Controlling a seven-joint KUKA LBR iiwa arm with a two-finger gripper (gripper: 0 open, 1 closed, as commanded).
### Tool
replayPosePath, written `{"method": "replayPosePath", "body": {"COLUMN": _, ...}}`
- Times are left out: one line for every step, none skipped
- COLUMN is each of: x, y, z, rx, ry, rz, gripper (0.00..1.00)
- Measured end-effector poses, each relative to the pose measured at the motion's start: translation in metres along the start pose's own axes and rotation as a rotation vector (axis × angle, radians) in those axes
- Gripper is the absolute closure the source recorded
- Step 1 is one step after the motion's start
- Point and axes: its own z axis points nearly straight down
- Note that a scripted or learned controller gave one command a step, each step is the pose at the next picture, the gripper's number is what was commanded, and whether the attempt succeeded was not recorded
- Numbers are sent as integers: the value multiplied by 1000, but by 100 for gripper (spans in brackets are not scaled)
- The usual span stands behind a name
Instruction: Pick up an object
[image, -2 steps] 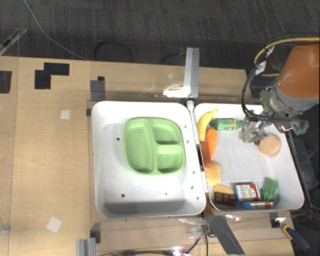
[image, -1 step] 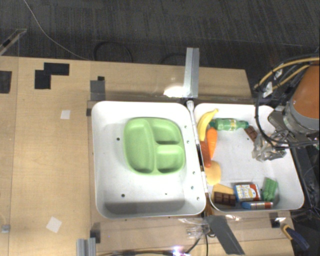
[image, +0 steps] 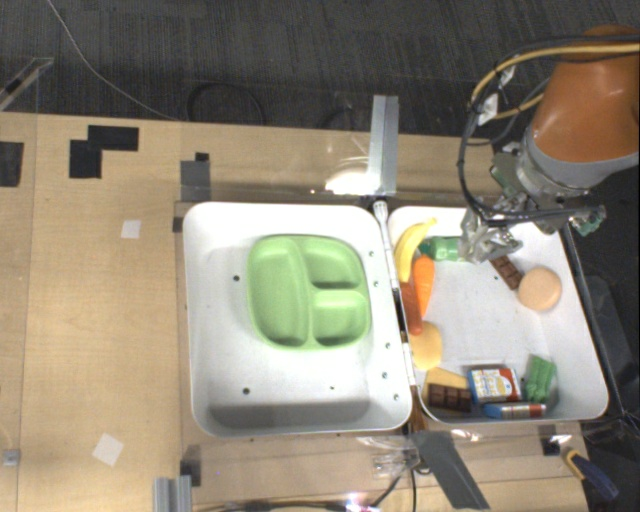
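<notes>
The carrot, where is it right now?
The carrot lies in the right bin, near its left wall, just below the banana and above a yellow lemon-like piece.

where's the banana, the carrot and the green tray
banana (image: 408, 246), camera view, middle of its yellow curve
carrot (image: 423, 285), camera view, middle of the orange body
green tray (image: 305, 290), camera view, on the ridge between its compartments

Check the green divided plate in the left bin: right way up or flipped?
Right way up: the green plate shows its three recessed compartments facing the camera, lying flat in the left bin.
</notes>
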Motion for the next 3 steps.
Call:
{"method": "replayPosePath", "body": {"x": -17, "y": -73, "z": 46, "rx": -4, "ry": 9, "rz": -70, "gripper": 100}}
{"method": "replayPosePath", "body": {"x": 24, "y": -137, "z": 43, "rx": 1, "ry": 4, "rz": -361, "gripper": 100}}
{"method": "replayPosePath", "body": {"x": 102, "y": -85, "z": 57, "rx": -5, "ry": 7, "rz": -656, "gripper": 100}}
